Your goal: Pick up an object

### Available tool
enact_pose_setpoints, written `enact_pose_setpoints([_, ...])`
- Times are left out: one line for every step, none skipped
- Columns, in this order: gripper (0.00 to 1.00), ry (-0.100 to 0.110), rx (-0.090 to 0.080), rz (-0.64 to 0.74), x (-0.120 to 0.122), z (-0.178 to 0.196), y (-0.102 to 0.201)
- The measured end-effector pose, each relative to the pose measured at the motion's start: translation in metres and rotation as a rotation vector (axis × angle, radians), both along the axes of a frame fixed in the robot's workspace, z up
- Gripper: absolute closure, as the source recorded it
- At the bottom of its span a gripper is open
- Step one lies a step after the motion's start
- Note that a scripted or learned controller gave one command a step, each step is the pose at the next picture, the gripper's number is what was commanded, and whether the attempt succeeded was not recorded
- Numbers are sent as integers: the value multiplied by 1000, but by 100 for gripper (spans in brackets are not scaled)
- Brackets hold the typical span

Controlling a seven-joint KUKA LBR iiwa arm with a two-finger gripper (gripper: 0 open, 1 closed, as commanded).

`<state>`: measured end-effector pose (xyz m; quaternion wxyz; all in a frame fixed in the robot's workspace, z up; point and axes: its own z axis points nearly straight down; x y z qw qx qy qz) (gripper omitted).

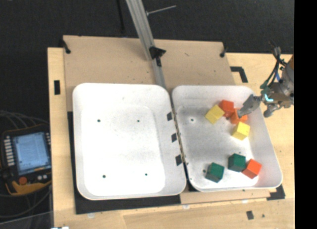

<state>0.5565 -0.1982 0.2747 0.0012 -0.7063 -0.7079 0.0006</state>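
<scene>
Several small blocks lie in the right bin [198, 139]. A yellow block [214, 114] and an orange block [227, 107] touch near the far side, with a second yellow block [241, 130] just below them. Near the front sit two green blocks [237, 162] [215, 172] and an orange-red block [252, 168]. My gripper [259, 108] hangs over the bin's far right corner, just right of the orange block. It is open, one grey finger [248, 106] slanting toward the orange block, with nothing between the fingers.
The left bin [124, 139] sits beside the right one, joined by a hinge strip [176, 134]. A metal pole [143, 25] rises from behind the bins. A teach pendant [27, 154] lies off the bench at the left.
</scene>
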Motion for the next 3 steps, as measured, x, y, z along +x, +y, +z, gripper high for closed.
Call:
enact_pose_setpoints([0, -4, -1, 1, 1, 2, 0])
enact_pose_setpoints([0, 0, -3, -3, -7, -44, 1])
enact_pose_setpoints([0, 1, -3, -4, -11, -88, -6])
